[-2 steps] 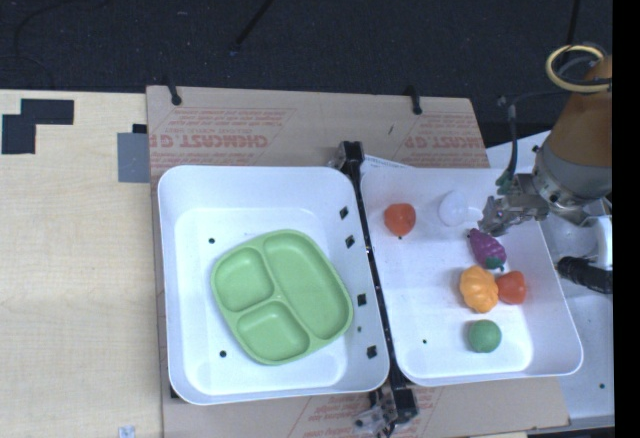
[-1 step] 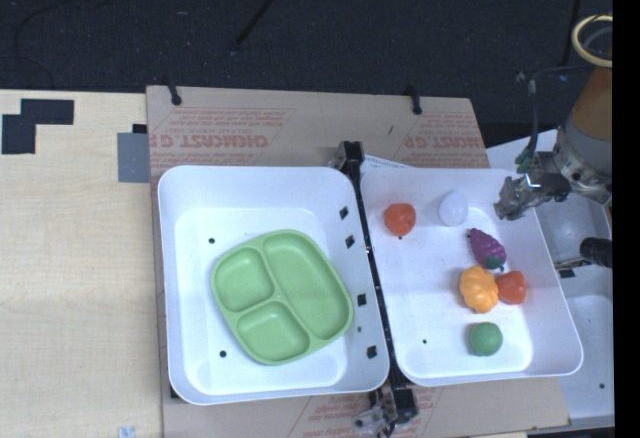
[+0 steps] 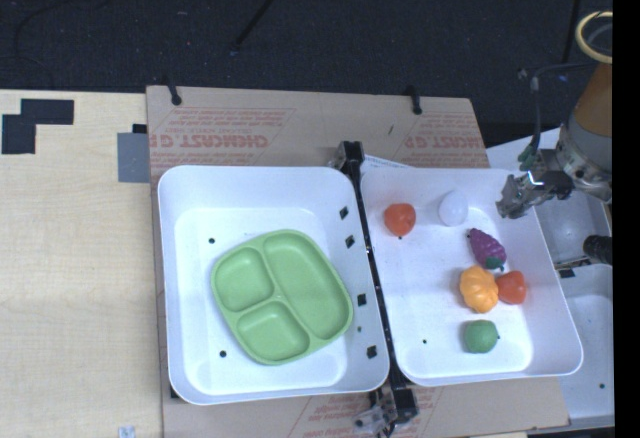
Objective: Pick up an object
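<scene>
The claw (image 3: 520,194) sits at the right of the frame, over the upper right rim of the right bin (image 3: 560,366); all the loose objects lie in that bin, below and to the left of it; the nearest is a purple toy (image 3: 485,247), just below and left of the claw and apart from it; a white ball (image 3: 453,209) lies to the claw's left at about the same height; an orange-red round toy (image 3: 400,219) lies further left, near the divide between the bins; lower down an orange-yellow toy (image 3: 478,289) touches a small red toy (image 3: 512,287) on its right side, and a green round toy (image 3: 480,336) lies below them, near the bin's lower edge; the left bin (image 3: 185,226) holds a green divided plate (image 3: 281,297) with three compartments, well apart from the claw.

The arm (image 3: 600,116) is cut off by the right edge of the frame, so only its wrist and orange band show; the claw is small, dark and blurred against the bin rim, and I cannot tell whether it is spread or closed; nothing is seen between its tips, and it touches none of the toys; the exact shapes of the toys are hard to make out; the bins rest on cardboard (image 3: 300,131) upon a pale wooden worktop (image 3: 70,276).
</scene>
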Robot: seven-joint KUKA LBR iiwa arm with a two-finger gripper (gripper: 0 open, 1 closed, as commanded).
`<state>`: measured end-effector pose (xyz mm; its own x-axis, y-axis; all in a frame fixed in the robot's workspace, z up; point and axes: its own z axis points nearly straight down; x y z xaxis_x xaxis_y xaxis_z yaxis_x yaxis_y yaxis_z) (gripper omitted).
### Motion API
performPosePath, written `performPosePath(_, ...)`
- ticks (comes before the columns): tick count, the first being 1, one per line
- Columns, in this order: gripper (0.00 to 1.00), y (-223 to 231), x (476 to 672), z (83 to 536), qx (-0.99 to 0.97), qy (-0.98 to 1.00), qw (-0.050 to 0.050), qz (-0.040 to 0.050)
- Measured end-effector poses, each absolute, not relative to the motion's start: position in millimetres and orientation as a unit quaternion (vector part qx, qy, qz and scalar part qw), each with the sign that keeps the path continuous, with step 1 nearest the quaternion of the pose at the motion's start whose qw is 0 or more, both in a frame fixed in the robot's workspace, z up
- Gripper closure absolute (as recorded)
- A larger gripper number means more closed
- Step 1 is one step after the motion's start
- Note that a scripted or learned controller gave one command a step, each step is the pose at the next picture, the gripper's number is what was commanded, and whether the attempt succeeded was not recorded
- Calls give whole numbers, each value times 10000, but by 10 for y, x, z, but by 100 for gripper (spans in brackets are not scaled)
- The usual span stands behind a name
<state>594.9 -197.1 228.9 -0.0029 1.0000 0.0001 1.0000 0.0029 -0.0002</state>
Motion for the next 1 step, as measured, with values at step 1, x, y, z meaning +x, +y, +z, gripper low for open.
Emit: performPosePath(1,100,-1424,5770,2229,-7057,-7085,27,4)
